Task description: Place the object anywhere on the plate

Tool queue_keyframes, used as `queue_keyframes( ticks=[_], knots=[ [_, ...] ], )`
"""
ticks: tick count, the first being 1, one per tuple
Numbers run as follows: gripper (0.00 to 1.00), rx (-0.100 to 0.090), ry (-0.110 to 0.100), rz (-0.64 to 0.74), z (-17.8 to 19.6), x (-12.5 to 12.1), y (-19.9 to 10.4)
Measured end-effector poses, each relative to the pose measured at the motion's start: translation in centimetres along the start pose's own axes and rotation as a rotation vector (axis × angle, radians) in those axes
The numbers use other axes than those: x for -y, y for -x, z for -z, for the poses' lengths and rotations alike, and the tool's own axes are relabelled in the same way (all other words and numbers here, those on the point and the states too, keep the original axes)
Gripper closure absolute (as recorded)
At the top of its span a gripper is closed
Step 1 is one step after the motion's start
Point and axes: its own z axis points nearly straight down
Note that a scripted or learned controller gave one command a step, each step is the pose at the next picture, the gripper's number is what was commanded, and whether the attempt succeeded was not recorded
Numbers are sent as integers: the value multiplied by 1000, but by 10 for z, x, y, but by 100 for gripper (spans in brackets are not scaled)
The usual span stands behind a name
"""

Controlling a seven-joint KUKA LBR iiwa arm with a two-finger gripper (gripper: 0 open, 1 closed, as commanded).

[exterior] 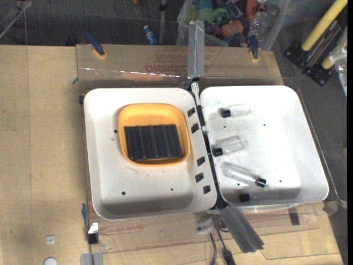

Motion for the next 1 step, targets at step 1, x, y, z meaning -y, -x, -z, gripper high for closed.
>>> queue_keyframes(
  ticks=[1],
  knots=[
    [100,-1,1,173,0,0,0]
  ],
)
